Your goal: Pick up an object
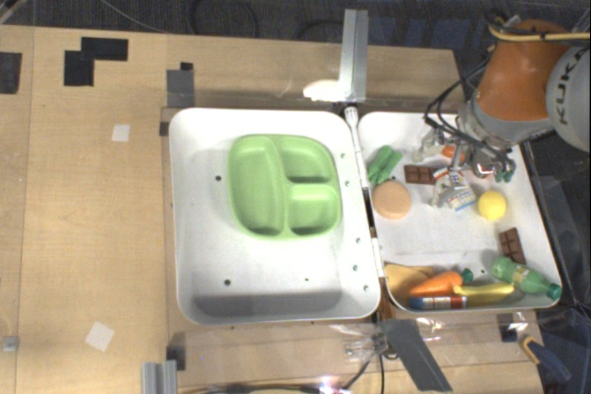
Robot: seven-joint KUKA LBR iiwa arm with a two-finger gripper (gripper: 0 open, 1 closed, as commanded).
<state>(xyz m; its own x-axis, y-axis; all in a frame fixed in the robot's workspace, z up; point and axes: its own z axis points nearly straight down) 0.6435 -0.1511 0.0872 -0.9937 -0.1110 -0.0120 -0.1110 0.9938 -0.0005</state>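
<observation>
Grey pincer hangs low in the right bin near a yellow ball; its grip state unclear.

A green divided tray lies in the left bin.

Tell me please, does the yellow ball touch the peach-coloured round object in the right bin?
Apart. The camera view shows bare white bin floor between the yellow ball and the peach-coloured round object.
</observation>
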